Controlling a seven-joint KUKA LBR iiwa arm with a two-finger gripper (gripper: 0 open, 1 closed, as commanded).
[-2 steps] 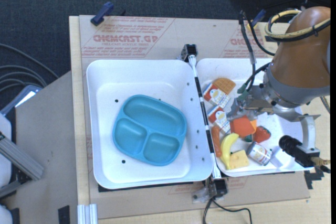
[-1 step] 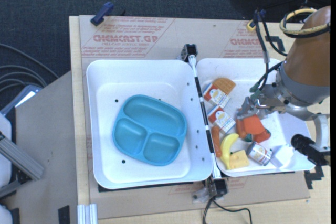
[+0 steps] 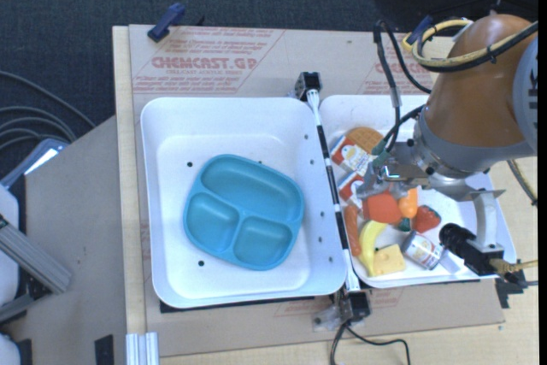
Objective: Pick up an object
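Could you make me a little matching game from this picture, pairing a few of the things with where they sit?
Things:
1. blue divided plate
2. toy banana
3. gripper
4. blue clamp

Places:
A. on the board's far left corner
B. above the toys in the right bin
C. in the left bin
D. in the right bin, near its front

Pairs: 1-C, 2-D, 3-B, 4-A
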